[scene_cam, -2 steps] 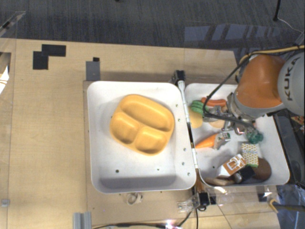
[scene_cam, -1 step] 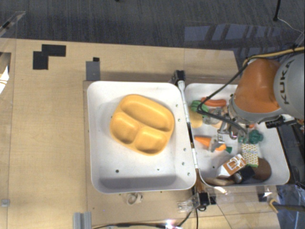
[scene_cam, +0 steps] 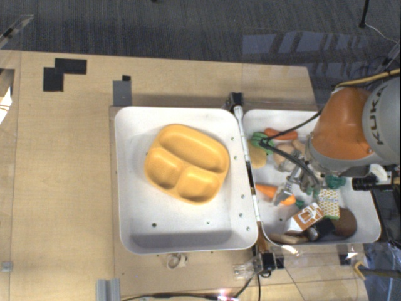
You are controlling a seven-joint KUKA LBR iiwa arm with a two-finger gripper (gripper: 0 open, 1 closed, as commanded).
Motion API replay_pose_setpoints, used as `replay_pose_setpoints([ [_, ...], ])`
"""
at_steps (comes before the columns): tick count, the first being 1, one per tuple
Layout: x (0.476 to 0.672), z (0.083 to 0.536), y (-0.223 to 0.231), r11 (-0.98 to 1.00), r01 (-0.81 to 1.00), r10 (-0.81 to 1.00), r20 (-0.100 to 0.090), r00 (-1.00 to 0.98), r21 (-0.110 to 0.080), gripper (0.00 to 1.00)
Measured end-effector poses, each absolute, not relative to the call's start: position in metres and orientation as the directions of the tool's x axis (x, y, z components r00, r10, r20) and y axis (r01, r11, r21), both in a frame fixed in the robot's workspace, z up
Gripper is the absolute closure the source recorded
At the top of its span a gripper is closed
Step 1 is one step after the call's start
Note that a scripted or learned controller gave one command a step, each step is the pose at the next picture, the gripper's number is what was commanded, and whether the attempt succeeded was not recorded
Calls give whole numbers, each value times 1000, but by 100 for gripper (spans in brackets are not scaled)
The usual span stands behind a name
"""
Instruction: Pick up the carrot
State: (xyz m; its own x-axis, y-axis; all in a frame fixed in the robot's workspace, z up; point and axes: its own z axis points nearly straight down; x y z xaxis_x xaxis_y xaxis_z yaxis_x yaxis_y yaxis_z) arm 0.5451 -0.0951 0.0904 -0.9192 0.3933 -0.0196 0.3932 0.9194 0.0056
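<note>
The end effector (scene_cam: 294, 190) hangs just above the carrot (scene_cam: 270, 192). I cannot tell its grip. It should drop straight down and pinch the carrot's middle.

The arm (scene_cam: 351, 130) covered the right bin's (scene_cam: 369, 227) middle and was cut off at the right edge. The end effector's (scene_cam: 293, 187) finger state was unreadable. One carrot (scene_cam: 281, 133) lay partly hidden beneath a cable. Small items nearby were indistinct.

A yellow three-part plate (scene_cam: 187, 162) lies in the left bin (scene_cam: 135, 231) — the right bin (scene_cam: 369, 227) holds mixed clutter.
</note>
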Motion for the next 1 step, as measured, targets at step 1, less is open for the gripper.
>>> replay_pose_setpoints([
  [1, 549, 103, -94, 922, 387, 388, -26, -921, 9, 100],
])
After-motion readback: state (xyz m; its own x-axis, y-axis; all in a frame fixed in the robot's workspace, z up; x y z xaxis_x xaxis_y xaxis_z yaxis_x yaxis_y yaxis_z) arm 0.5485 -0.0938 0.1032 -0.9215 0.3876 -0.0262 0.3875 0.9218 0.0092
